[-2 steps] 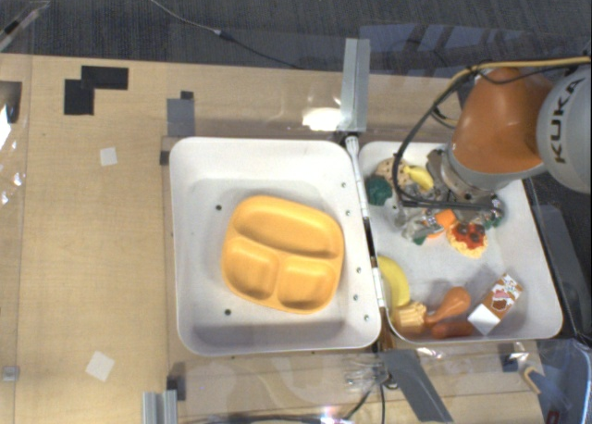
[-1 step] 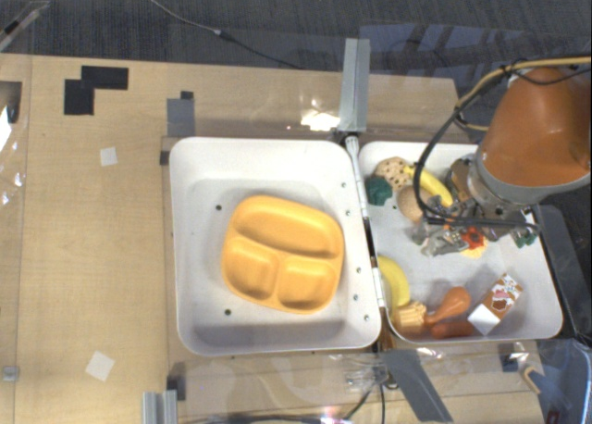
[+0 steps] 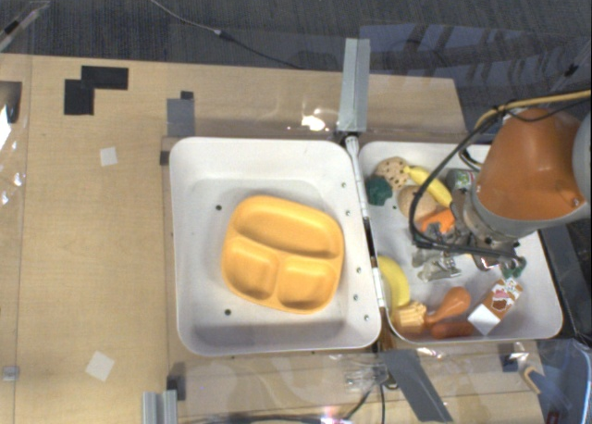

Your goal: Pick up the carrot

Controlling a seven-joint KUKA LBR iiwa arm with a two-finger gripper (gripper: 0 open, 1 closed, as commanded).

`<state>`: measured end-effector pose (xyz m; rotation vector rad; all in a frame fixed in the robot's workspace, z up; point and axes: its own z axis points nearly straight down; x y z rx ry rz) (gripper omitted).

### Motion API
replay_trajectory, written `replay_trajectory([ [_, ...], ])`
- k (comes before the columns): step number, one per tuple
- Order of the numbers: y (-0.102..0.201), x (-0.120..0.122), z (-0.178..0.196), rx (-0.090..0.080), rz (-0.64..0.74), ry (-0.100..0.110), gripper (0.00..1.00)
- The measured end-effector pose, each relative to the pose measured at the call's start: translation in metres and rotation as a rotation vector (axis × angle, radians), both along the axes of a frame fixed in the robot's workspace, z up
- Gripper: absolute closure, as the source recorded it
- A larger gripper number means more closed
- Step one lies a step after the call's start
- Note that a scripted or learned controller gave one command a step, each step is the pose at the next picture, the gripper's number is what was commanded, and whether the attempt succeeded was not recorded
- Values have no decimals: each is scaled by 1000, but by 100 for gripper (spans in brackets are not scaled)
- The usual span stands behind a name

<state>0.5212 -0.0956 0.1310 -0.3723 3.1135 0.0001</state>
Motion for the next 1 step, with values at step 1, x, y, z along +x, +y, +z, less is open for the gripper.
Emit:
replay_trajectory([
  [1,0,1,1,0,1,-3,0],
])
